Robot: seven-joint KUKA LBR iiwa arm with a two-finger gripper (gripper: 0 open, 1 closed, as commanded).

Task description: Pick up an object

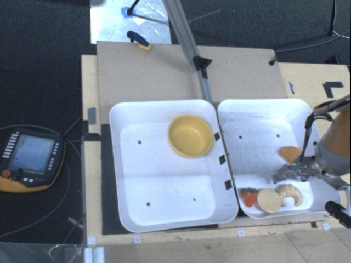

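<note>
Croissant (290, 193) just below the pincer (281, 175), in the right bin (258, 114).

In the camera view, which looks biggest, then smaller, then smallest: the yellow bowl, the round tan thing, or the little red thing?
1. Yellow bowl, easily the largest.
2. Round tan disc.
3. Red toy with green top, a bit smaller than the disc.

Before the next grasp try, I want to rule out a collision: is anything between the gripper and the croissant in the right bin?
Nothing visible does. The gripper sits just above the croissant in the right bin. The round cracker lies on the croissant's left side, and the orange piece lies behind the gripper.
</note>
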